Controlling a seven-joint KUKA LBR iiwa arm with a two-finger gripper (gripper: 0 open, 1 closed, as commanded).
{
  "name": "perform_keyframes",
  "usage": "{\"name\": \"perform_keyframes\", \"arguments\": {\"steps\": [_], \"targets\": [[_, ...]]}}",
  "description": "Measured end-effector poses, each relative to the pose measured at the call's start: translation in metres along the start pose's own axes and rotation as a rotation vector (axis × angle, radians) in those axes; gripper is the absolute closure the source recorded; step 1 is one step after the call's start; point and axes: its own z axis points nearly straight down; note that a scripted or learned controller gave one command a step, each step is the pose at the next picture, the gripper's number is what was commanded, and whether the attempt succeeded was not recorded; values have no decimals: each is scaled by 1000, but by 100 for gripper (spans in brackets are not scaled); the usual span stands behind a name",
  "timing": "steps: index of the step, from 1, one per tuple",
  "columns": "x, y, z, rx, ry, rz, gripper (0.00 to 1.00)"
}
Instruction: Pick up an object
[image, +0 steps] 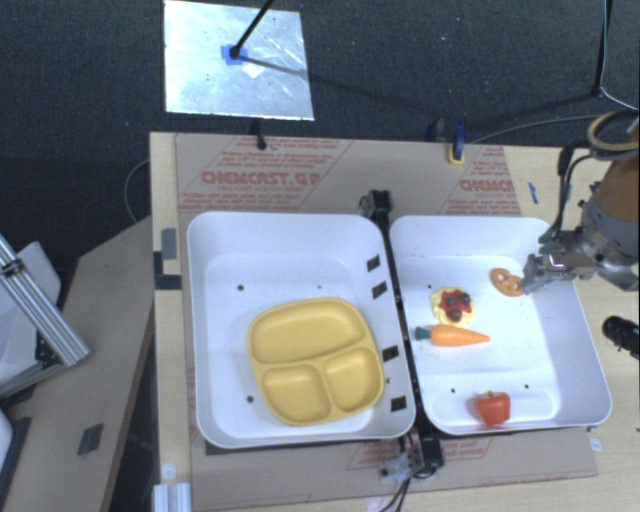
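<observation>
Dark carpet surrounds your bench, and on its cardboard sheet sit two white bins side by side. Take the pretzel (507, 282) as your landmark: it lies flat in the upper part of the right bin (575, 345), and it is the likeliest target, since the gripper (533, 272) is right beside it on the arm's side, low over the bin floor and seemingly touching or nearly touching its edge. Nothing is visibly held; whether the fingers are spread or closed you cannot tell from this slant, because the grey wrist body covers them.

Just below and toward the divider from the pretzel lies a small pizza toy (452, 304), yellow with red topping. Directly below that rests a toy carrot (458, 337), lying crosswise with its green end at the divider. Farther down from the pretzel, near the front wall, stands a red toy pepper (491, 406). These pieces lie well apart, which probably leaves room for a clean descent on any one.

Across the divider from the pretzel, the left bin (225, 250) holds a yellow three-compartment plate (315, 358), resting flat
</observation>
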Motion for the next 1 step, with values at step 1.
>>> {"name": "perform_keyframes", "arguments": {"steps": [1], "targets": [[57, 14, 7, 2, 3, -6, 100]]}}
